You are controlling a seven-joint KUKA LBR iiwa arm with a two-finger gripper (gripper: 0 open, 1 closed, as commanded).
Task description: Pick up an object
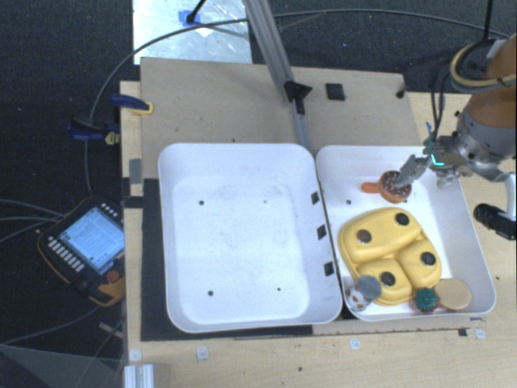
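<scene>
In the right bin (pixel 464 217), a small brown round object (pixel 395 186) with an orange piece (pixel 371 187) sticking out to its left lies near the far wall. My gripper (pixel 412 172) reaches in from the right, and its tip sits right at the upper right edge of that brown object. A large yellow moulded piece (pixel 389 249) with dark spots takes up the bin's middle. Along the near wall lie a grey round item (pixel 367 286), a teal ball (pixel 426 300) and a tan disc (pixel 454 294).
The left bin (pixel 174 217) stands beside the right one, with a shared divider (pixel 321 233) between them. A metal pole (pixel 271 39) slants over the bench's far side. A pendant with a lit screen (pixel 87 242) lies off the bench to the left.
</scene>
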